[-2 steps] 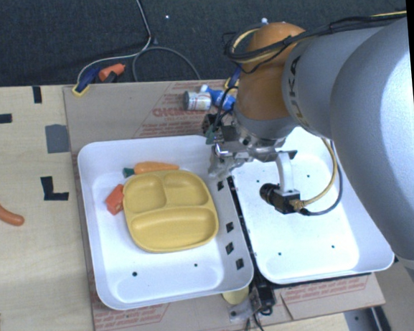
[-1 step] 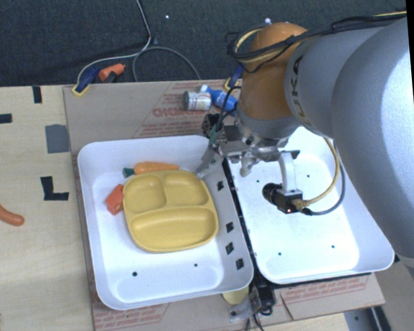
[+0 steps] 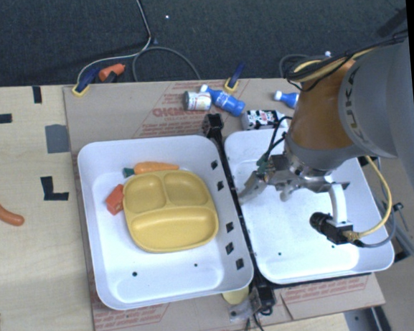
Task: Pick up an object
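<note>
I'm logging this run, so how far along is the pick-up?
Nothing looks picked yet. The yellow plate and the carrot lie in the left bin. The arm is over the right bin, its gripper low near the divider, with no object seen in it. The grasp and the lift remain.

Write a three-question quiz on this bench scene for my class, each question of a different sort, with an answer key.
1. True or false: the yellow divided plate lies in the left bin.
2. Multiple choice: where does the gripper hang? A) over the right bin, near the divider between the bins; B) over the yellow divided plate; C) over the bench outside both bins.
3. Fill the gap: the carrot lies along the plate's far edge, and on the bench left of the bins lies a ______.

Key
1. True.
2. A.
3. Sausage.
</note>
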Robot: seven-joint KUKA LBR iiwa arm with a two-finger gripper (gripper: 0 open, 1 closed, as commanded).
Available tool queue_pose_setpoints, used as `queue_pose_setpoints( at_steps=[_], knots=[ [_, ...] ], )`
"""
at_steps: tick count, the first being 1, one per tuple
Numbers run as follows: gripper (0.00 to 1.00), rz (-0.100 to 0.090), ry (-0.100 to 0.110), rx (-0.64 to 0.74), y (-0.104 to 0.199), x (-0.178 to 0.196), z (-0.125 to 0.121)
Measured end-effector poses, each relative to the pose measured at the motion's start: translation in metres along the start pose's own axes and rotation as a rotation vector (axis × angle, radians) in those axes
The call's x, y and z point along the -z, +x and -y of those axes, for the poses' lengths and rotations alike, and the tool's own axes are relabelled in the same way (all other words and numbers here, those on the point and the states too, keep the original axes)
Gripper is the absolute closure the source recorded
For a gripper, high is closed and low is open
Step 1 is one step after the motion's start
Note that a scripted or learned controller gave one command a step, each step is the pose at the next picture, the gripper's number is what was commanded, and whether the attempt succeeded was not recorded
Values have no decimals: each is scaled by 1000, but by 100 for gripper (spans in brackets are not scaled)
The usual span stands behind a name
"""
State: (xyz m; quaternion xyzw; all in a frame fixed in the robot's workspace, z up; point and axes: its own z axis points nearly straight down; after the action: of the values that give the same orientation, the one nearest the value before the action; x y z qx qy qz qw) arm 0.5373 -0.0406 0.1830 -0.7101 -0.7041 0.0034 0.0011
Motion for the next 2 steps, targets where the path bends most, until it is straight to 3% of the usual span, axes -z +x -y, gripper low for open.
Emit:
queue_pose_setpoints(
  at_steps=[1, 2],
  knots=[
    [0, 1, -8, 4, -78, -7, -58],
    [0, -2, -8, 4, -85, -101, 21]
  ],
)
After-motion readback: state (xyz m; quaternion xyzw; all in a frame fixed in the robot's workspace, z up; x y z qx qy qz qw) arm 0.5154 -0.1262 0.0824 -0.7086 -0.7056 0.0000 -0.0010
